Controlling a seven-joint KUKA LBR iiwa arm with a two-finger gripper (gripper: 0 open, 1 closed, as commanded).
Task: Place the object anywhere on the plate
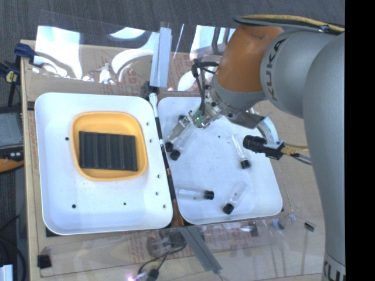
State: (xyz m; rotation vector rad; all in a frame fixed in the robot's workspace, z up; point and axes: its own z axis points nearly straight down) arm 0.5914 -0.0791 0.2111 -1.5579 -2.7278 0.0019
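Clear plastic tubes (195,194) with black caps lie scattered in the right bin (266,206); we see the gripper (201,119) above one tube (180,137) there. The yellow plate (108,124) (left bin) waits. Tubes may roll or slip from a shallow pinch.

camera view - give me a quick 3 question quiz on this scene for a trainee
1. True or false: the yellow plate sits in the left bin.
2. Which bin holds the clear vials with black caps, such as the vial near the front? A) left bin B) right bin C) both
3. Fill in: the arm's gripper is above the ____ bin.

Key
1. True; a dark ribbed insert lies on the plate.
2. B
3. right; it is near that bin's back edge, close to a vial that lies tilted there.
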